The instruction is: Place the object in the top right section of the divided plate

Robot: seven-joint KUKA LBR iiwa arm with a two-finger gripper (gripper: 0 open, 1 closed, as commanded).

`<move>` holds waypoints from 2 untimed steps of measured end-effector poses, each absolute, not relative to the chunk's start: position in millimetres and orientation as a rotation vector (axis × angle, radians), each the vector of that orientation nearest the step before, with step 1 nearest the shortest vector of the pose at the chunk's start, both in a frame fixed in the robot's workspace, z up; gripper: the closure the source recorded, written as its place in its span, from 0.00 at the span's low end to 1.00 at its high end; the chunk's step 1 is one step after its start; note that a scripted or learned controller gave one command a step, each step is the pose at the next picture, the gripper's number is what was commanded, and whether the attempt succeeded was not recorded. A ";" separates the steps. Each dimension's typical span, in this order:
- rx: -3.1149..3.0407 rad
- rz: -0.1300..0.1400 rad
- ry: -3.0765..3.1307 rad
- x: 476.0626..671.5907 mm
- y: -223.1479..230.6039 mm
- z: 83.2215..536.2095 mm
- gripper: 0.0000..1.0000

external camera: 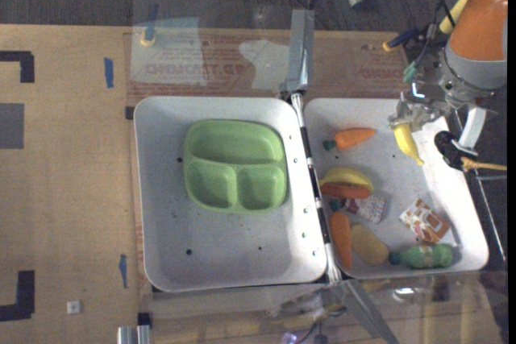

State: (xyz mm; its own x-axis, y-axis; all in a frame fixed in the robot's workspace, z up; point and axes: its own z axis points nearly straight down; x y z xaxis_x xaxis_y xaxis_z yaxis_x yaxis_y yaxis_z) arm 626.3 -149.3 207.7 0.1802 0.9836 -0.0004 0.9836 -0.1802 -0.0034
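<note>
Above the right bin (472, 197), the gripper (407, 123) clasps a yellow banana (406, 141), its long axis slanting down-right.

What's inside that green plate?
Nothing visible: the green plate shows three bare compartments. The toy food all lies in the right bin. Beneath the plate is hidden.

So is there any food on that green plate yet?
No, the green divided plate in the left bin has all its sections bare.

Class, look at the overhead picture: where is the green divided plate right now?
The green divided plate lies in the left white bin, in its upper middle, close to the divider between the two bins, with the toy foods across it in the right bin.
</note>
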 end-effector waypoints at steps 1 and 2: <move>-2.363 0.007 -2.063 637.4 -79.0 191.4 1.00; -2.410 0.004 -2.013 656.0 -15.8 190.2 1.00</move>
State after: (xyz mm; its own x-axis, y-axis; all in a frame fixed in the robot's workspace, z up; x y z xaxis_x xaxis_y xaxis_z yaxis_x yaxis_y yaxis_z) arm 656.0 -15.8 190.2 0.1778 0.9841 -0.0012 0.9841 -0.1778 -0.0029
